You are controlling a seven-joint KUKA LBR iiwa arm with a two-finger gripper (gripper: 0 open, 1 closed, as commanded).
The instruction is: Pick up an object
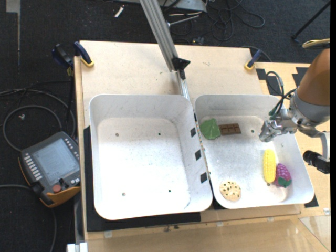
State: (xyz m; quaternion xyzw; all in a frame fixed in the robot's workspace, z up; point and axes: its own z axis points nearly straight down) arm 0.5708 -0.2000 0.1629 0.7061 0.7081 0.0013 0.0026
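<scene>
Arm (315, 83): reaches in from the right, its orange band above the right bin's far right corner.
Fingers (266, 134): low over the right bin, near its back right part; whether they are open or closed cannot be told, and nothing shows between them.
Right bin (247, 103): white, shallow, carrying all five things.
Leaf (210, 128): green, at the back left of the right bin, just beside the dividing wall.
Chocolate (230, 129): brown bar, just right of the leaf, near the back wall, left of the fingers and apart from them.
Corn (269, 165): yellow cob lying lengthwise at the right side, in front of the fingers.
Grapes (283, 174): purple bunch touching the corn's right side, near the front right corner.
Cookie (230, 190): round, pale with dark chips, at the front left of the right bin.
Left bin (105, 109): white, side by side with the right bin.
Counter (126, 67): pale board under both bins, with yellow clamps at its far corners.
Pendant (50, 167): grey and orange, on the floor left of the counter.
</scene>
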